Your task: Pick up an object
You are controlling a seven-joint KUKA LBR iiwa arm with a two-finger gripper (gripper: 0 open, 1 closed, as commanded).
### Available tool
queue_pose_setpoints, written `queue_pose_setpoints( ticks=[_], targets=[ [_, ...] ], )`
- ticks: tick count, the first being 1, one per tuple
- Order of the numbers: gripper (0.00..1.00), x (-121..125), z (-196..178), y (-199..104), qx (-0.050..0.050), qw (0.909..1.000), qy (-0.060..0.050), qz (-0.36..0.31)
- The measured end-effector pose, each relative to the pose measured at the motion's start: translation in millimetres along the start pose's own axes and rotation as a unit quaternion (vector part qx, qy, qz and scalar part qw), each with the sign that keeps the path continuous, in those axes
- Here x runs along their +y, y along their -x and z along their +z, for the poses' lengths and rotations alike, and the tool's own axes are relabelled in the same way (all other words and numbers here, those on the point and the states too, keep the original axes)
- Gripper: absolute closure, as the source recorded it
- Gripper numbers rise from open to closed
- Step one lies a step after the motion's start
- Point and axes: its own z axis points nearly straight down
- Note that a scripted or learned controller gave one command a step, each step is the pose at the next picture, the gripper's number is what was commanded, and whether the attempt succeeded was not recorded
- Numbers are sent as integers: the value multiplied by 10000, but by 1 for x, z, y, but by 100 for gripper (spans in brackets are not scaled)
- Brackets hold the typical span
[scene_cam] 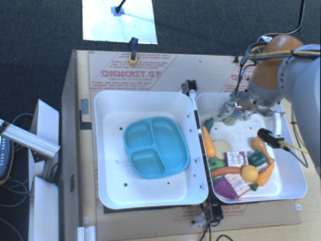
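From my station I see dark carpet around the desk (150, 67), whose top is a brown board printed with red lettering, with a pale square sheet (119, 14) lying on the floor beyond it. The grey arm (296, 79) with its orange band comes in from the right and bends down over the far part of the right bin (296, 185). The left bin (108, 134) carries a blue divided plate (155, 147), lying flat near its middle. The right bin holds a heap of toy food along its near half: an orange carrot (208, 142) by the left wall, its long axis running near-to-far with the thin tip pointing away, a sausage (225, 171) lying crosswise, a yellow lemon (249, 173), a purple piece (225, 188). The pincer (234, 109) sits low over the bin's far left corner beside a small greenish item; I cannot tell how it is set.
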Motion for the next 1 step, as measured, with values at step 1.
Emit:
queue_pose_setpoints(
  ticks=[1],
  targets=[
    [0, -64, -8, 41, -11, 10000, 15, 20]
  ],
)
